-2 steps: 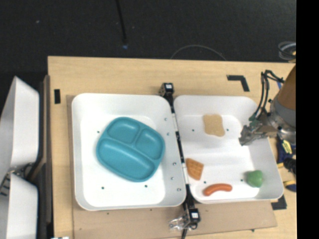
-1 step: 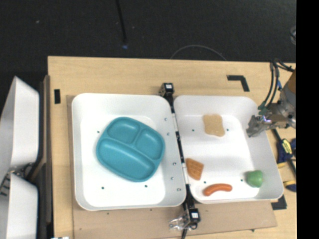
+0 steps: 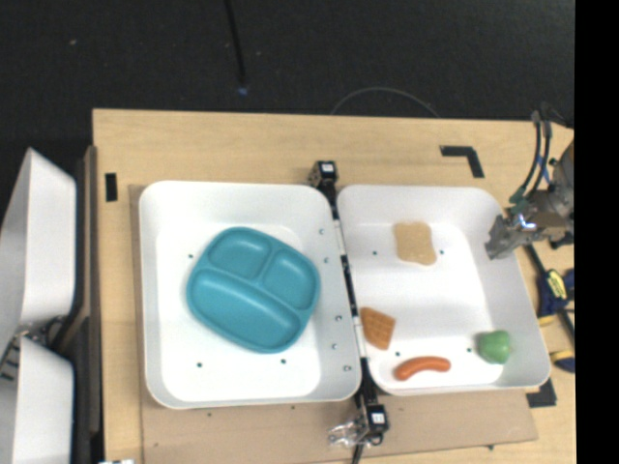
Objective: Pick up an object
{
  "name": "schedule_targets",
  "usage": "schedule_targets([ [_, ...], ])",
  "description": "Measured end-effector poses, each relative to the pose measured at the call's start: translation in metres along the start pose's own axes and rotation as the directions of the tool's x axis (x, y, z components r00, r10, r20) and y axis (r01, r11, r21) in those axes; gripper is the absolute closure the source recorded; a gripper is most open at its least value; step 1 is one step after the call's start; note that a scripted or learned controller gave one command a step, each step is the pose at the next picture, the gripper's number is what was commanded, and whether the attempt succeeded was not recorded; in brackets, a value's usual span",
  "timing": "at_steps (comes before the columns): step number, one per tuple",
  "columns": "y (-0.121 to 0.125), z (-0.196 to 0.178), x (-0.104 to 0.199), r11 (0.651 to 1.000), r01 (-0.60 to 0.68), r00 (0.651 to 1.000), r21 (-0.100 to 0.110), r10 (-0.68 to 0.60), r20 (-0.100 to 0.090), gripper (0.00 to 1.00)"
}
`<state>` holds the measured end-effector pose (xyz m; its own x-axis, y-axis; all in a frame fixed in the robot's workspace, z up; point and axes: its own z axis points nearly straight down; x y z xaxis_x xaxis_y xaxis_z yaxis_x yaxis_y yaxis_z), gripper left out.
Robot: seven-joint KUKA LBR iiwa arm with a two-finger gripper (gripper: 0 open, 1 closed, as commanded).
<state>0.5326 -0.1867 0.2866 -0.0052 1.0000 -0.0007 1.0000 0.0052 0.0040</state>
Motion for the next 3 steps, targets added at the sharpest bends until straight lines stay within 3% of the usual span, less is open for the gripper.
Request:
schedule_targets([
  [2, 0.024, -0.001, 0.089, 1.0, 0.002, 1.0, 0.001, -0.002, 0.0, 1.0],
  [3, 0.036, 0.018, 0.141, 1.0, 0.0, 1.0, 0.005, 0.0, 0.0, 1.0],
])
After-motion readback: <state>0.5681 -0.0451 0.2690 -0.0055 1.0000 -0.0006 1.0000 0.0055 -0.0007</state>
